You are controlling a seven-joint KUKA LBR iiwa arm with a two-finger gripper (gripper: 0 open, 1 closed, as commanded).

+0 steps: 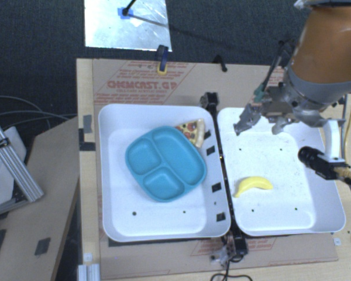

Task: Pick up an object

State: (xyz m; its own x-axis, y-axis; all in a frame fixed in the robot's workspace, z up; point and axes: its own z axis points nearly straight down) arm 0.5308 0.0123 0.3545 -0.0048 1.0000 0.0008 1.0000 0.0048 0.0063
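Note:
A yellow banana (253,185) lies in the right bin (292,212), near its left wall. In the left bin (114,174) sits a blue divided plate (165,163), with a pizza slice (192,132) at its upper right edge. My gripper (262,124) hangs over the far part of the right bin, well above and behind the banana. It is open, one finger (245,122) to the left and the other to the right, with nothing between them.
A black cylindrical part (317,161) juts over the right bin's right side. The bins stand on a cardboard sheet (140,84). A shiny metal plate (127,16) lies behind it, and an aluminium frame (9,163) stands at the left.

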